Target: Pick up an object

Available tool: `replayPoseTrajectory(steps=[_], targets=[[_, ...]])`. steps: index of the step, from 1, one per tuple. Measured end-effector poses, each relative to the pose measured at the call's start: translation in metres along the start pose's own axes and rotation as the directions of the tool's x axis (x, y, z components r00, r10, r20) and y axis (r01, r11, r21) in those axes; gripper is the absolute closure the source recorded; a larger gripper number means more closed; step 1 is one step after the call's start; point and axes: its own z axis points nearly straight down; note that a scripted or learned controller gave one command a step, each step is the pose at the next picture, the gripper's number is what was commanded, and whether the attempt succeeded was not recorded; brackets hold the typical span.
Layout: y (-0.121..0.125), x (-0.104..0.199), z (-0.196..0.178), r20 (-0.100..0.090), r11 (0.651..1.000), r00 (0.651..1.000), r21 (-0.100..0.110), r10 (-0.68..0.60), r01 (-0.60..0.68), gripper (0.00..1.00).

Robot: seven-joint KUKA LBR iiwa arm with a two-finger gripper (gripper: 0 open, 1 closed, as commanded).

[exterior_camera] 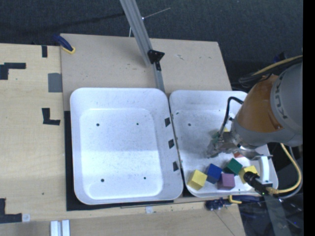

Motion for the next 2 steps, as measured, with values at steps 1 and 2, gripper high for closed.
replayPoseTrajectory(steps=[1,2], targets=[[-0.008,-0.005,-0.055,0.003,1.0,1.0,-0.008,0.002,-0.002,1.0],[-0.007,-0.005,-0.107,0.003,1.0,1.0,-0.009,0.0,0.0,1.0]])
